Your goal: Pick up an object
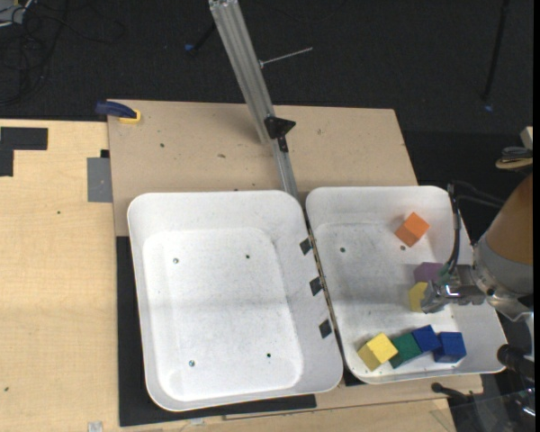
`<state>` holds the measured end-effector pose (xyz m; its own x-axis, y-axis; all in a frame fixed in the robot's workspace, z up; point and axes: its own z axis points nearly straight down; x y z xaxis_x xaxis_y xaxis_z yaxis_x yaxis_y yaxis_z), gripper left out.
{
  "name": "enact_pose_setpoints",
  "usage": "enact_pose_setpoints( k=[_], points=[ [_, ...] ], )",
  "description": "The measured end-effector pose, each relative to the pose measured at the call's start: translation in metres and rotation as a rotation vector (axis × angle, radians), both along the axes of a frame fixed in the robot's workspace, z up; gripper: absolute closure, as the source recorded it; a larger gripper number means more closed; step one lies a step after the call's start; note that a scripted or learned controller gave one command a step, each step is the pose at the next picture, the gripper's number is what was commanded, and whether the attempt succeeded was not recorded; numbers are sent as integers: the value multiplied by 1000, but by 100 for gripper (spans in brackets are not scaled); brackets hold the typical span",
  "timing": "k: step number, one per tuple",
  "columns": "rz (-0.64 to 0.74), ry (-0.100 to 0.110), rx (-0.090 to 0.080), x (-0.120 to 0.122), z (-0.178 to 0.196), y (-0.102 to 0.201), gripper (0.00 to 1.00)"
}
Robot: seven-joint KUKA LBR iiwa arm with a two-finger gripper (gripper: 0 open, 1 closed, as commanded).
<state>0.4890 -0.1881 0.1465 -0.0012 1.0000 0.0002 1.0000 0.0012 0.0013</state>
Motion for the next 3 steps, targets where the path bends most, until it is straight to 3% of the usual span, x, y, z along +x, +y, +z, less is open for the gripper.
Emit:
enact_pose_setpoints(
  k=[2, 3],
  points=[
    [0, -1, -1, 8, 95, 10, 100],
    [3, 5, 3, 10, 87, 54, 100]
  ],
)
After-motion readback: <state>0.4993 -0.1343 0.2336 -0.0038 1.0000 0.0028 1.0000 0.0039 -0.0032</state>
